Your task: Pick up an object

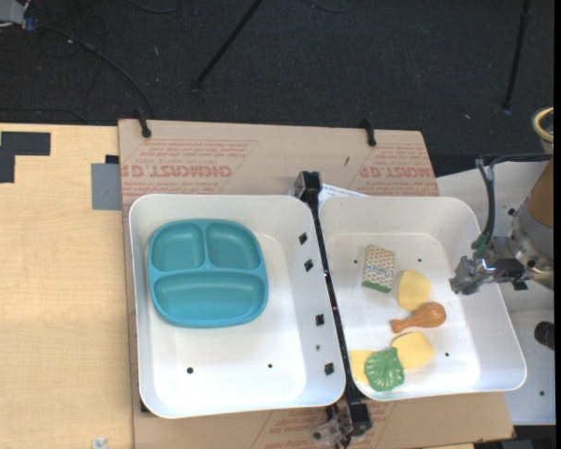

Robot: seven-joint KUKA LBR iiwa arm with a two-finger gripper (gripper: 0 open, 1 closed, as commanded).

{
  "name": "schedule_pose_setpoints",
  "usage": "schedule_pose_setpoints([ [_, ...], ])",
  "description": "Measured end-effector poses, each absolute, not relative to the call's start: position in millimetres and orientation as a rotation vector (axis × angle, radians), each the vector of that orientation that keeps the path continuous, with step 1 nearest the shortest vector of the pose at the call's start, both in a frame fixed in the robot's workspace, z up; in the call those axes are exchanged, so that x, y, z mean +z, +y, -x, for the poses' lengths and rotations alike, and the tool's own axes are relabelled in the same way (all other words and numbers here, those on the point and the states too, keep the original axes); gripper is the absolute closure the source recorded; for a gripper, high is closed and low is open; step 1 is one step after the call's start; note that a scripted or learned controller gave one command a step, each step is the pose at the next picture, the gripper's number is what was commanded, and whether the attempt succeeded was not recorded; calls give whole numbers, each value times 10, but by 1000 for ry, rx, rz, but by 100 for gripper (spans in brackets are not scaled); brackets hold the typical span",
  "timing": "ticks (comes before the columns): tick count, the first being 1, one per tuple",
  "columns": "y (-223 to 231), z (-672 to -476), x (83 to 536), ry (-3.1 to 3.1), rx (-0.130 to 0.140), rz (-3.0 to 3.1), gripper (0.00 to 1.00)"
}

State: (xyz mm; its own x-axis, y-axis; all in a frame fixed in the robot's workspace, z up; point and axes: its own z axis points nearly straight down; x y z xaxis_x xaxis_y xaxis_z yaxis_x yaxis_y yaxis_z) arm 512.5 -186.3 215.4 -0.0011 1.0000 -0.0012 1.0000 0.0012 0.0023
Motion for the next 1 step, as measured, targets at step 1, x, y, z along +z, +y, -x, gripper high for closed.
schedule_pose_setpoints([
  [1, -1868, -5129, 2326, 2224, 0, -2219, 100],
])
